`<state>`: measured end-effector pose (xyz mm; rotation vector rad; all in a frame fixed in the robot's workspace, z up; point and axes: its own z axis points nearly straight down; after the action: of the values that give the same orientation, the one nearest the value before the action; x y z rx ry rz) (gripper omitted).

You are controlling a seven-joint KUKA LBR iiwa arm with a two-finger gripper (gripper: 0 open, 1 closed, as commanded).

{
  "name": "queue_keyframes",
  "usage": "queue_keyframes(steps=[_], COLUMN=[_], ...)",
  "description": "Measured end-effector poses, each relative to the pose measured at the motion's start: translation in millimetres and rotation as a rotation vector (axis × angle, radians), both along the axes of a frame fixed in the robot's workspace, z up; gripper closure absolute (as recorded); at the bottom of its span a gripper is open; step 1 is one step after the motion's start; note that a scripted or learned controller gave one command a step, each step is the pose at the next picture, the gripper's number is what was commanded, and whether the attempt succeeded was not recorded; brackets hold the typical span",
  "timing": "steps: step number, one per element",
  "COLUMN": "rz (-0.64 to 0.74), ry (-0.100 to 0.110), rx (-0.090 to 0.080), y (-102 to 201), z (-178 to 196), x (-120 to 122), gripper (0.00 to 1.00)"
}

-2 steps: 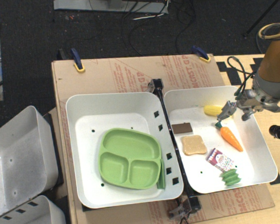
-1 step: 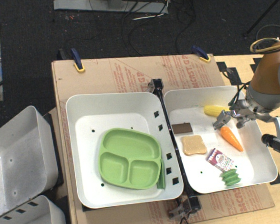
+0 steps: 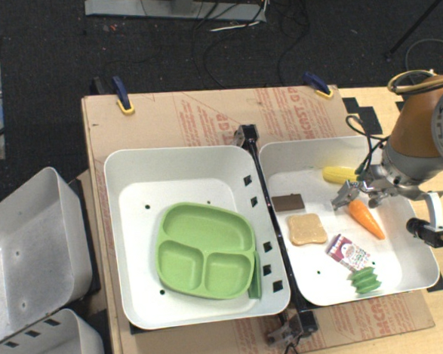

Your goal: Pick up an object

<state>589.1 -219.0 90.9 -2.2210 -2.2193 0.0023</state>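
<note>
My gripper (image 3: 361, 196) hangs low in the right bin (image 3: 417, 272), reaching in from the right under the orange-banded wrist. Its fingers stand open, spread just above the upper end of an orange carrot (image 3: 369, 220). Nothing is held between them. A yellow corn cob (image 3: 338, 174) lies just behind the gripper, to its left. Further left are a brown chocolate bar (image 3: 288, 202) and a slice of toast (image 3: 307, 229). A pink packet (image 3: 349, 252) and a green ridged toy (image 3: 365, 280) lie toward the front.
The left bin (image 3: 131, 179) holds a green divided plate (image 3: 205, 251). A black divider bar (image 3: 268, 222) runs between the bins. Grey tubs (image 3: 30, 246) stand off the bench at the left. Cables hang by the arm at the right.
</note>
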Motion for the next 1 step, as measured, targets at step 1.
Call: queue_keyframes(steps=[1], rz=[0.001], ry=[-0.005], rx=[-0.002], y=[-0.1], z=[12.4], x=[1.4], gripper=[1.00])
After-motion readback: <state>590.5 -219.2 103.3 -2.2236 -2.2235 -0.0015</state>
